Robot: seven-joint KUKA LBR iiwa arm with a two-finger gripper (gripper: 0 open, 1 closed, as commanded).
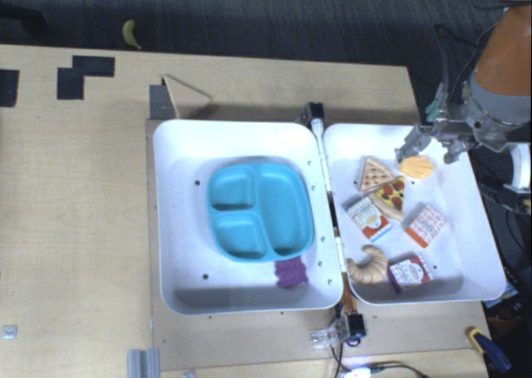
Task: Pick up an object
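Crowding the gripper (pixel 427 146): toy foods (pixel 387 196).

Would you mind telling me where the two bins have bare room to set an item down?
Left bin: bare floor along its left wall and far edge, around the blue tray. Right bin: free strip along its right wall. Crowded mid-bin, from pizza slice to croissant.

Small flat yellow-orange oval toy food piece (pixel 416 168) lies flat near right white bin's (pixel 486 227) far wall, just below my fingers (pixel 408 149).
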